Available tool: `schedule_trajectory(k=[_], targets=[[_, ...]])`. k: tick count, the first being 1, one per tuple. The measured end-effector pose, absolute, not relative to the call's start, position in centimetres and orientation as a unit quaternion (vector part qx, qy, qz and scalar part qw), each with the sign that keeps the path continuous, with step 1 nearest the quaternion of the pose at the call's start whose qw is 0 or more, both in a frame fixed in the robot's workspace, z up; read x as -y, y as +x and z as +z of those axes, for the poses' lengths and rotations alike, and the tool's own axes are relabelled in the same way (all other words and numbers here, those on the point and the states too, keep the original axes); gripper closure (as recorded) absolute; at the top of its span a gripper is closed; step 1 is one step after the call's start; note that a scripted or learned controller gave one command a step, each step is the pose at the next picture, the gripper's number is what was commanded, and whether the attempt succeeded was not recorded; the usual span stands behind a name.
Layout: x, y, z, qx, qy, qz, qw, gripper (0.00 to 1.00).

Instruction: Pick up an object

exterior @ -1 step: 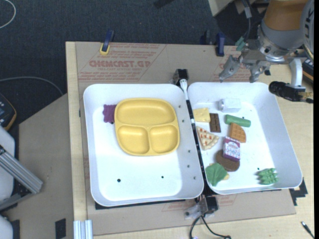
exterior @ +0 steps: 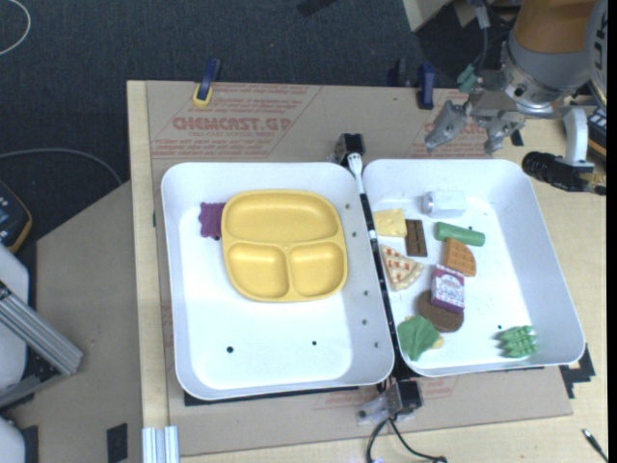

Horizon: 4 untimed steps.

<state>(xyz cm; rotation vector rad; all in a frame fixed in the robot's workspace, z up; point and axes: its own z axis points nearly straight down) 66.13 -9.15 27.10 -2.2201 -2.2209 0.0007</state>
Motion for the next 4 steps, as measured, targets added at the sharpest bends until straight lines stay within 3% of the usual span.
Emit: schedule_trajectory(k=[3,4], targets=[[9.2,63.7,11.4,0.707,-0.707,0.0022,0.003,0.0],[9.0,63.9,8.8,0.707,-0.707,-0.002,0.001,0.0]])
